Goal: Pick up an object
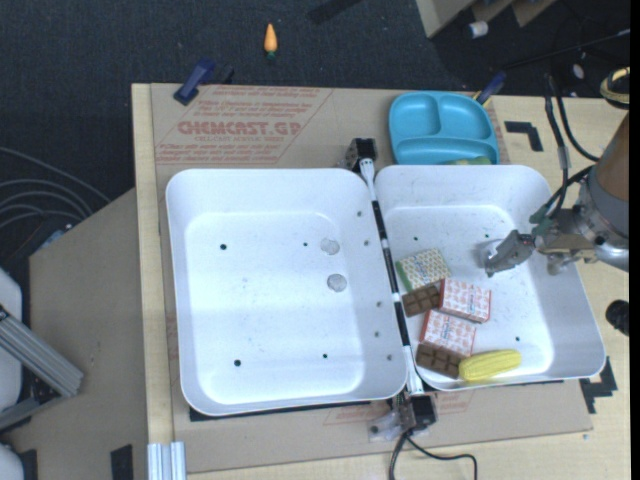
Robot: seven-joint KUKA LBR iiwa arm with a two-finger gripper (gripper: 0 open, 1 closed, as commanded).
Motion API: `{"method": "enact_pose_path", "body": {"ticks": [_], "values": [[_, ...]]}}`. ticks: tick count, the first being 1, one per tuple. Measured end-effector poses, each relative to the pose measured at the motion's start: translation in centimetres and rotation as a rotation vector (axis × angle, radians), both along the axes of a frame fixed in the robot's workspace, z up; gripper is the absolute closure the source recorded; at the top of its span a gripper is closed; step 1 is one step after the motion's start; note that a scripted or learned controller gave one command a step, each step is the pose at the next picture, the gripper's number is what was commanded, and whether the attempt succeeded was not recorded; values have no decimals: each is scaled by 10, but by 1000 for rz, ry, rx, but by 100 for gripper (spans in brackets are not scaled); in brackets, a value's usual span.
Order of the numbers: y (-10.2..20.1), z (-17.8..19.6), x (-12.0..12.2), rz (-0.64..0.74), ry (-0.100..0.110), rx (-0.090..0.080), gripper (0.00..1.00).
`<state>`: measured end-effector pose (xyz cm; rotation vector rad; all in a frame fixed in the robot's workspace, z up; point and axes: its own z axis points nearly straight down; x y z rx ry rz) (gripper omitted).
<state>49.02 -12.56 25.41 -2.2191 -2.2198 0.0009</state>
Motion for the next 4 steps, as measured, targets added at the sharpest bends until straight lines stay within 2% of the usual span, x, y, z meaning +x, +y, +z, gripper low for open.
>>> {"method": "enact_pose_path", "body": {"ticks": [1,2,3,4], "values": [[21,-145,47,0,1,0,0],[33,-166,72,0,-8,-2,0],[33,-156,73,-1,-12,-1,100],[33,-156,73,-1,-12,-1,0]]}}
